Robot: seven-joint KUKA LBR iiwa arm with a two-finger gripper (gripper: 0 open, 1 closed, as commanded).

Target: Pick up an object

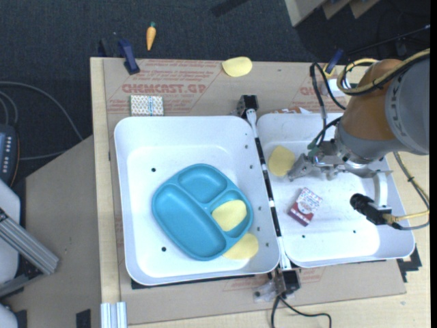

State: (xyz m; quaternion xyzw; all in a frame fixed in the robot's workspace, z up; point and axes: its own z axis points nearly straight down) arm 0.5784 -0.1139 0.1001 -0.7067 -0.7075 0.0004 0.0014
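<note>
1. Camera view shows my hand (308, 167) low in the right bin (341, 248), near its left wall. I cannot tell if it is wide or narrow, and I see nothing held in it.
2. A yellow chip (280, 160) lies just beside my hand, to its left. A small red and white packet (304, 206) lies near, a bit below my hand. Either one could be my thing to pick up.
3. I think the job is not done yet. I am down close to the things, but the grab and the lift are left to do.
4. The left bin (136, 149) has a blue tray (188, 214) in it. One yellow piece (229, 214) sits in the tray. Another yellow piece (241, 247) lies touching the tray's edge.
5. Both bins sit on a brown surface (177, 84). On it lie a yellow lump (237, 66), a small checked pad (147, 104) and a blue clip (127, 55).
6. The floor (68, 19) is dark, with a tiny toy carrot (151, 36) on it.
</note>
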